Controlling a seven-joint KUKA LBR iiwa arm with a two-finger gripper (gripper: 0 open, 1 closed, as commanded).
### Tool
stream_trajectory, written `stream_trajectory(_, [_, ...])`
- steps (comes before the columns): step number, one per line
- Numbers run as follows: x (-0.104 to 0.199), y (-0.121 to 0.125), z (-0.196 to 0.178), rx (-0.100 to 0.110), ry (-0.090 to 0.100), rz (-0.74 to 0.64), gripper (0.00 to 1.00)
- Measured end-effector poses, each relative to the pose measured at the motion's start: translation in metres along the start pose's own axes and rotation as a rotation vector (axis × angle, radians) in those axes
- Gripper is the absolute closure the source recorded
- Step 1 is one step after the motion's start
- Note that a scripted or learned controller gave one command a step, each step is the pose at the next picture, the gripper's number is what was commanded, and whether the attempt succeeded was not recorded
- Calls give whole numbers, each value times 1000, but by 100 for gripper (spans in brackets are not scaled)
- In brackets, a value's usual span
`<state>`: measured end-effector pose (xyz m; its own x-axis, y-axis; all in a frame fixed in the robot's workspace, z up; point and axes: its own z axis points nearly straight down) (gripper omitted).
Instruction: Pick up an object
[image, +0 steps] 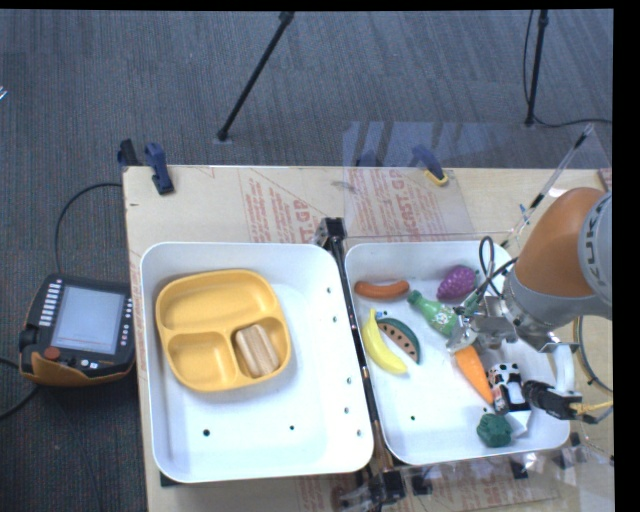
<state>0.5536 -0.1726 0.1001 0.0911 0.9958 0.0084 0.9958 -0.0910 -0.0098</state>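
Robot arm is hovering over toy food in the right bin, with nothing lifted yet.

Going left to right: a yellow divided tray (222, 328) is sitting in the left bin (180, 450), carrying a bread-like piece (257, 349) in one compartment. In the right bin (420, 440) a sausage (381, 290), banana (382, 345), watermelon slice (402, 338), green bottle (432, 313), purple grapes (457, 283), carrot (474, 372) and green lump (493, 429) are all lying on the floor. The gripper (478, 328) is working low between the bottle and the carrot, possibly touching one; how wide it is spread, or whether it is gripping anything, cannot be told. The pick appears to be pending.
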Motion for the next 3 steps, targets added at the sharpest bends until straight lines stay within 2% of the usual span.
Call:
stream_trajectory(1, [86, -7, -94, -11, -1, 417, 100])
stream_trajectory(2, [140, -19, -141, -7, -3, 474, 100])
stream_trajectory(3, [210, -25, -164, -4, -5, 464, 100])
